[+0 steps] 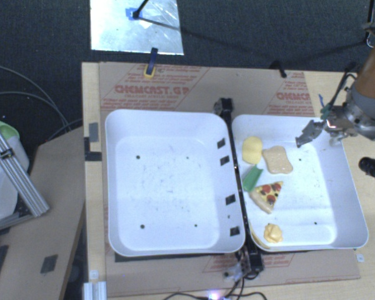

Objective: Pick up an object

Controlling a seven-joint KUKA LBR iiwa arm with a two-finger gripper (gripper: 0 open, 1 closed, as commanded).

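Two white bins sit side by side on a cardboard-topped bench. The left bin [165, 180] has only specks and small dark holes on its floor. The right bin [312, 186] holds five toy food items, all grouped in its left half near the divider.

Items in the right bin:
- A yellow lump [252, 149] lies nearest the far wall.
- A tan bread slice [277, 160] lies just beside the lump, on its right.
- A green piece [252, 178] lies below the lump, close to the divider.
- A pizza slice [267, 195] with red dots lies just beside the green piece, toward the near side.
- A small yellow piece [273, 232] lies at the near wall, apart from the others.

The arm [372, 89] enters from the right, over the far right corner of the right bin. The gripper [312, 132] hangs over the far part of the bin, to the right of the bread and apart from it. Nothing shows between its fingers. Whether they are spread or pressed together cannot be told at this resolution.

A shiny sheet [136, 16] lies on the dark floor beyond the bench.
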